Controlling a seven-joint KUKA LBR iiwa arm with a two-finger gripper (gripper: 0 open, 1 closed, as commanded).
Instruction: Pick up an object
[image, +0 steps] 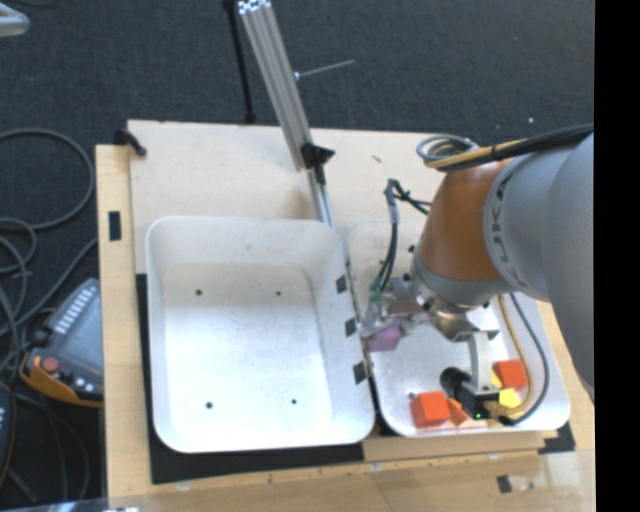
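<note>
Jaws are sitting low over the left edge of the right bin (402, 382), just beside the wall it shares with the left bin (240, 330). You are seeing them from above with the wrist crowding over them, so you cannot tell whether they are apart or together.

You are looking at a purple block (383, 338) lying right under their tip, touching or nearly touching the metal. Whether it is being gripped or is merely resting on the bin floor is not something you can tell from this angle.

The arm (530, 220) is reaching in from the right, and its orange band (455, 220) is hanging over the rear half of the right bin.

Two orange blocks are lying in the same bin: one (432, 408) near the front rim, the other (510, 373) further right, well apart from the purple block.

Both bins are resting on the pale counter (200, 170). A metal post (280, 90) is slanting up from the counter behind them. A pendant (62, 345) is lying on the floor to the left among cables (40, 180).
</note>
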